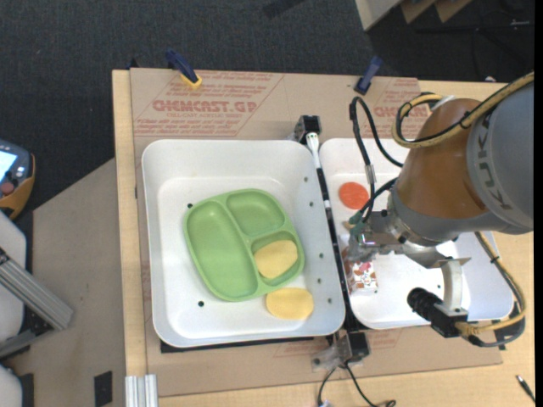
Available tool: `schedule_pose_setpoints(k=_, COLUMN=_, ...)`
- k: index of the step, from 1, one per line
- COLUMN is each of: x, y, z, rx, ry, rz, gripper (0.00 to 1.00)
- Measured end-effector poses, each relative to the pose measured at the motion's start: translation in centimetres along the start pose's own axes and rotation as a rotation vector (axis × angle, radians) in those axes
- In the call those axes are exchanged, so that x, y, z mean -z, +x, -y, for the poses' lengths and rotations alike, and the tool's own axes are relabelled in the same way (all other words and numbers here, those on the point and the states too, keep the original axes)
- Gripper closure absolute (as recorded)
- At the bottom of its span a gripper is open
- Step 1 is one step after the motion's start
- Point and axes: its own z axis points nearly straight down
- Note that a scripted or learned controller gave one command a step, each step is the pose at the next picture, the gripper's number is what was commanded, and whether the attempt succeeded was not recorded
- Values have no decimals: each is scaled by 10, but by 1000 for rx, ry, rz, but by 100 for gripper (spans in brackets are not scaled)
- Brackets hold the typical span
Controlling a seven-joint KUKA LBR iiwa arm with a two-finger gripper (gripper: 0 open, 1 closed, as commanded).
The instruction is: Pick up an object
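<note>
We take as the task's thing the small red-and-white patterned object (363, 276), which lies on the floor of the right bin (399, 310), close to that bin's left wall and just below the gripper (363, 237). Its outline is roughly square, so we cannot name a long axis or a direction in which it points; its edges sit slightly askew to the bin walls. The gripper hangs directly above it, low over the bin floor, but the wrist hides the fingertips, and we cannot tell whether they are spread, closed, or touching the object. Farther up the same bin, near the left wall, rests an orange disc (354, 195), apart from the patterned object and partly edged by the arm (462, 176), whose orange band and grey housing cover much of the right bin. Black cables loop from the wrist toward the top of the bench. In the left bin (161, 227) we see a green divided tray (222, 248), its long axis running from upper right to lower left; a pale yellow piece (277, 257) lies in its lower right compartment, and a second yellow piece (289, 303) lies on the bin floor just beside the tray's lower edge. Both bins rest on a brown cardboard sheet (212, 100) held by clamps.
</note>
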Motion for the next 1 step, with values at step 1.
schedule_pose_setpoints(k=1, x=181, y=56, z=-4, rx=5, ry=-24, rz=-1, gripper=100)
